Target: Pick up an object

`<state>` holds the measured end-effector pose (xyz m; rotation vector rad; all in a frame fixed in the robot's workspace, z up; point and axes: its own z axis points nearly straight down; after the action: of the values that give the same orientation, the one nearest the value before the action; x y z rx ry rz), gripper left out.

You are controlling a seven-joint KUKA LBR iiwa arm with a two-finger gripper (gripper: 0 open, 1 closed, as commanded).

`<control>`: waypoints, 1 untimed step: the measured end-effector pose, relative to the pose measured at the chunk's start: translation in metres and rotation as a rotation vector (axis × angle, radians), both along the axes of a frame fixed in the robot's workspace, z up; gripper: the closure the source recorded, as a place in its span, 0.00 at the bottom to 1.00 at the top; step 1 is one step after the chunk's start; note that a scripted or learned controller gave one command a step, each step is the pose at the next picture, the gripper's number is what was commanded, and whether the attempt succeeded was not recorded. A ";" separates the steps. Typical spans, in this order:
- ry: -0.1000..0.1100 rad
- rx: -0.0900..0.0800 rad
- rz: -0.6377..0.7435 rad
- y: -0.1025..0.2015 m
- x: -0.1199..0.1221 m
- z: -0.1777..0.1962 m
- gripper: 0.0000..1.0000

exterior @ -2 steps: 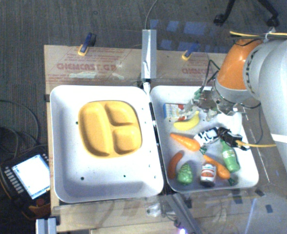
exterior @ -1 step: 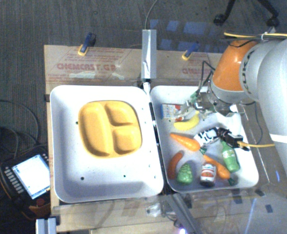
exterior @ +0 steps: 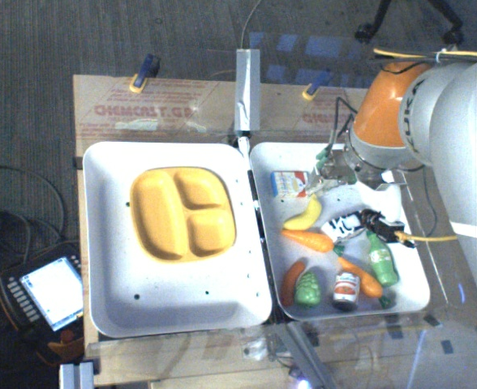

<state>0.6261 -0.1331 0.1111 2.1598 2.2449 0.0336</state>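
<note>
The right bin (exterior: 263,217) holds a small milk carton (exterior: 287,184), a yellow banana (exterior: 305,214), an orange carrot (exterior: 308,240), a black-and-white item (exterior: 346,224), a green bottle (exterior: 381,262), a second carrot (exterior: 362,277), a small jar (exterior: 346,289), a green strawberry-shaped toy (exterior: 307,289) and a red sausage (exterior: 292,276). My gripper (exterior: 326,173) hangs over the bin's upper part, just right of the milk carton and above the banana. Nothing shows between its fingers.
The left bin (exterior: 117,298) holds a yellow divided tray (exterior: 184,212). A metal post (exterior: 247,91) stands between the bins at the back. The grey arm with its orange band (exterior: 384,108) fills the upper right. A tablet (exterior: 50,290) lies on the floor at left.
</note>
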 end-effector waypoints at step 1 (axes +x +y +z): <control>0.001 0.000 0.000 0.000 0.000 -0.001 0.00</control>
<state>0.6257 -0.1330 0.1105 2.1605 2.2461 0.0326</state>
